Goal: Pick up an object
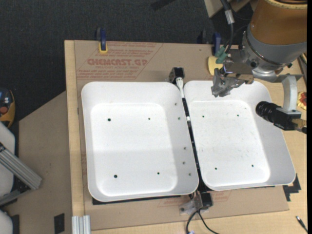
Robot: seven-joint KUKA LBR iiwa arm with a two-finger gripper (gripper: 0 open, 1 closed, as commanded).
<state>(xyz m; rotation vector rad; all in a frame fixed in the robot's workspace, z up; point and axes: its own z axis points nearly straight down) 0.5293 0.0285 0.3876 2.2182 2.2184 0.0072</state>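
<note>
My gripper [222, 89] hangs over the far left corner of the right white bin [273, 179], just above its rim. Its grey metal tip is small and blurred, and I see nothing held in it. The grey wrist with its orange band [280, 13] rises above it at the top right. A pale yellow thing [212, 63] lies on the board just behind the right bin, partly hidden by the gripper's mount. The left white bin [90, 130] lies beside the right one, their rims touching along the middle.
Both bins rest on a brown cardboard sheet [126, 57] held by blue clamps [101, 35] at the back. A black cylindrical part [270, 112] juts over the right bin's right rim. A black cable and bracket [176, 75] run along the seam between the bins.
</note>
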